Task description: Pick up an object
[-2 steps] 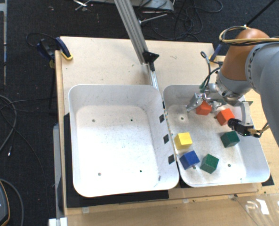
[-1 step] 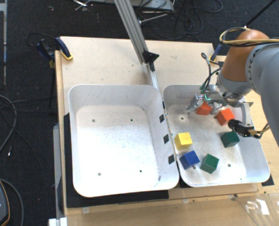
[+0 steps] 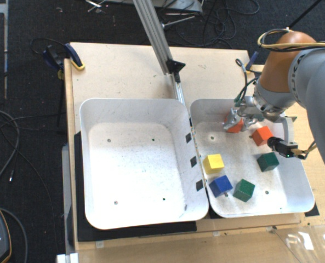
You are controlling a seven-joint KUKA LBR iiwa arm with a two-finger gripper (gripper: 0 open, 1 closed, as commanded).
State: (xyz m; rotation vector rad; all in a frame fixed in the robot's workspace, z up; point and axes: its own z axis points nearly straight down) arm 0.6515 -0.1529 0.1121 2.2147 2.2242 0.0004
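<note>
My gripper [image 3: 237,123] is low over the back of the right bin [image 3: 294,204], coming down from the grey arm with its orange band [image 3: 283,64]. A small red block [image 3: 235,127] sits between the fingertips, partly hidden by them, and the fingers are shut on it. Whether the block rests on the bin floor or hangs just above it cannot be told. An orange block [image 3: 261,135] lies just to the right of the gripper.
More blocks lie in the right bin: yellow [image 3: 214,163], blue [image 3: 221,185], green [image 3: 244,190] and dark green [image 3: 268,161]. The left bin [image 3: 88,114] adjoins it. A slanted metal rail [image 3: 154,29] ends at the bins' shared back edge.
</note>
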